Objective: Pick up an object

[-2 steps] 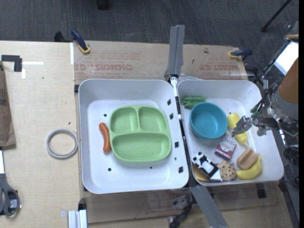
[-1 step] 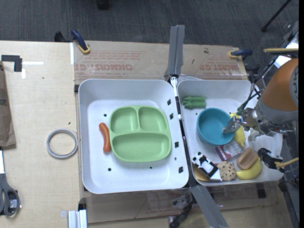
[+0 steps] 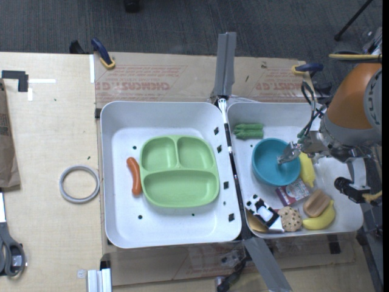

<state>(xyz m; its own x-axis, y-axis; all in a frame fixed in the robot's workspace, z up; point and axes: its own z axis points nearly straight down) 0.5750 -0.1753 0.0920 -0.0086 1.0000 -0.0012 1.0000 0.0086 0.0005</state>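
I am watching the gripper (image 3: 290, 157) hanging over the right rim of the smooth round blue bowl (image 3: 275, 162) in the right bin (image 3: 267, 115); I cannot tell its grip. Past the bowl's right side a yellow banana (image 3: 307, 170) is lying half hidden, with a second banana (image 3: 320, 219) and a speckled cookie (image 3: 291, 219) nearer the bin's front wall. Left of the bowl, a glossy green divided plate (image 3: 180, 171) and an orange carrot (image 3: 135, 175) are sitting in the left bin (image 3: 115, 181) on the pale wooden bench (image 3: 45, 132).
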